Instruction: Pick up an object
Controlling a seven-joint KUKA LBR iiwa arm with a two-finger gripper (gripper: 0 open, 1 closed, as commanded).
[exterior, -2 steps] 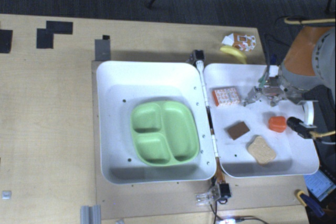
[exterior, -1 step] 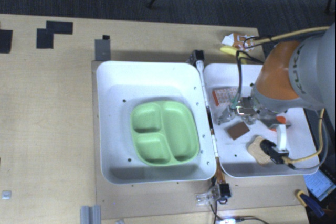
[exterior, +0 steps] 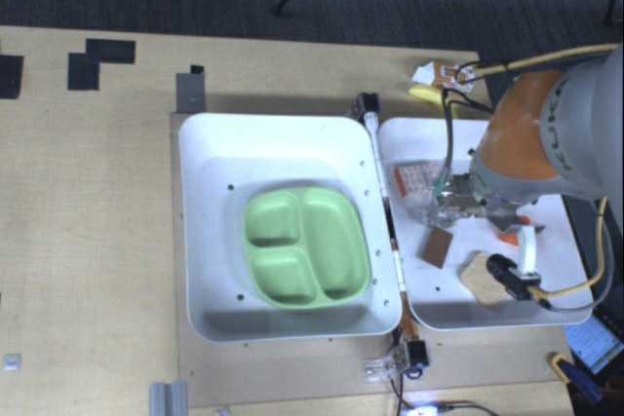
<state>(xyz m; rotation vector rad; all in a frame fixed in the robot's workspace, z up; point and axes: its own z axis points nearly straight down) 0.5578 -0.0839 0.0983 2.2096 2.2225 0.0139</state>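
My gripper (exterior: 446, 208) is low in the right bin (exterior: 419, 302), near its middle, with the grey arm and orange band coming in from the right. A brown block (exterior: 436, 247) lies just below the gripper, slightly tilted and apart from it. A red and white packet (exterior: 416, 178) lies flat just up and left of the gripper. A tan flat piece (exterior: 477, 278) rests near the bin's front wall. Part of a small orange thing (exterior: 509, 236) peeks out under the wrist. I see nothing between the gripper's tips.
The left bin (exterior: 205, 209) holds a green divided plate (exterior: 304, 245). A rail (exterior: 383, 200) divides the two bins. A yellow and white scrap (exterior: 436, 81) lies on the bench behind the right bin. Black marks (exterior: 97, 61) sit on the bench's far left.
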